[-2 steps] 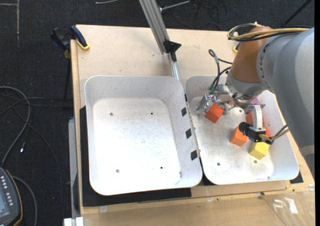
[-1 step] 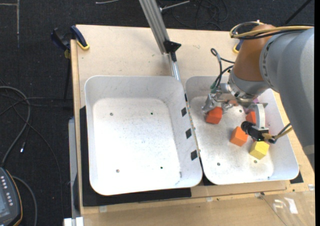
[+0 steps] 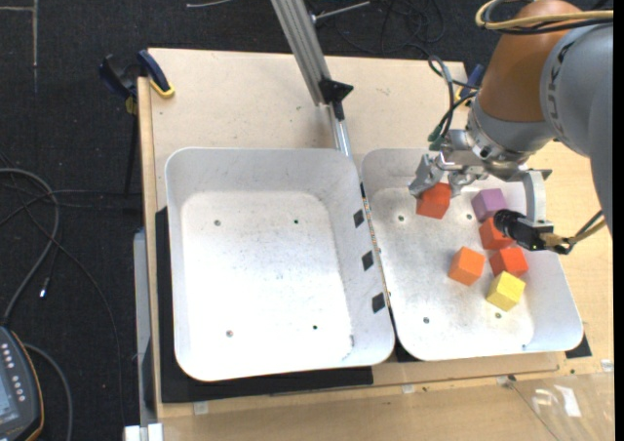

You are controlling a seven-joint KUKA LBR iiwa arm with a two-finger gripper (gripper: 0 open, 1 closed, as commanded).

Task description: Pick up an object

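Gripper (image 3: 436, 180) sat low over the right bin (image 3: 546, 332), near its back left part, arm (image 3: 531, 68) reaching in from the right. A red cube (image 3: 434, 202) lay directly below the grey fingers, touching or nearly so. We could not tell whether the fingers were open or closed, nor whether the cube sat between them or just beside one.

Other cubes lay in the same bin: purple (image 3: 487, 202) just to the right, orange (image 3: 467, 265) nearer the front, another red one (image 3: 508, 260) beside it, yellow (image 3: 506, 290) at the front. The left bin (image 3: 195, 176) held no cubes.

Risks, as we judged them: a finger landing on top of the red cube rather than astride it would push or tip it aside. A closure catching just a corner would likely let the cube slip on the lift. The purple cube sat near enough that a wide sweep could knock it.
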